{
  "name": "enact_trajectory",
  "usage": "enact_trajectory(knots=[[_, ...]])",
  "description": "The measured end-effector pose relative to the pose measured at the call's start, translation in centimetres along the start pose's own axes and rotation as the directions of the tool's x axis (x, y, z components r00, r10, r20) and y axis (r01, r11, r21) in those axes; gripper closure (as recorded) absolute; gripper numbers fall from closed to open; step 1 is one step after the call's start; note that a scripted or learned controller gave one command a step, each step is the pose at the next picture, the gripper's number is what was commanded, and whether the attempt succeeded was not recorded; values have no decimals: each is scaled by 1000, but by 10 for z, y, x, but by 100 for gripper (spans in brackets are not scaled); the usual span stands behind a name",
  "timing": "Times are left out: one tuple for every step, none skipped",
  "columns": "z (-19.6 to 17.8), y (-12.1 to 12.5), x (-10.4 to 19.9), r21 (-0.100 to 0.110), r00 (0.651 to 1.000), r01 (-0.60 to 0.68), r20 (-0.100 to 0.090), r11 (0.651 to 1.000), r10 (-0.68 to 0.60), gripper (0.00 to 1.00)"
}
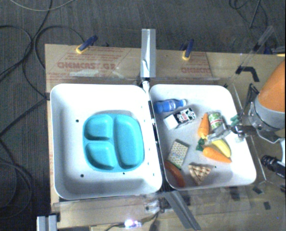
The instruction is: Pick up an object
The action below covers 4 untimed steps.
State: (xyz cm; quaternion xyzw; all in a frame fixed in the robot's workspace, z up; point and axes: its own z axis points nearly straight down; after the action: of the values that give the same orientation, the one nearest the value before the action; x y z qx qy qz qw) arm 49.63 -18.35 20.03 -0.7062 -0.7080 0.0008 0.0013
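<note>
A flat brown cardboard-covered bench (123,64) fills mid-frame, bearing two shallow white plastic bins side by side: the left bin (61,129) and the right bin (239,143), touching at centre.

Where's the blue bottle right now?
The blue bottle lies in the right bin, near its upper left corner, just above the small white carton.

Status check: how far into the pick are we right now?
Done: the arm has reached the right bin. In hand: gripper sits low beside the can, carrots and banana; nothing visibly held. Left: grasp and lift. The blue tray lies in the left bin.
</note>
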Motion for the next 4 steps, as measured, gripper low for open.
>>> enact_trajectory(knots=[[112, 67, -2, -11, 988, -152, 3, 988, 152, 0], [111, 67, 72, -12, 974, -228, -1, 974, 228, 0], [111, 104, 20, 4, 987, -163, -5, 987, 163, 0], [101, 105, 19, 1, 987, -162, 0, 987, 162, 100]])
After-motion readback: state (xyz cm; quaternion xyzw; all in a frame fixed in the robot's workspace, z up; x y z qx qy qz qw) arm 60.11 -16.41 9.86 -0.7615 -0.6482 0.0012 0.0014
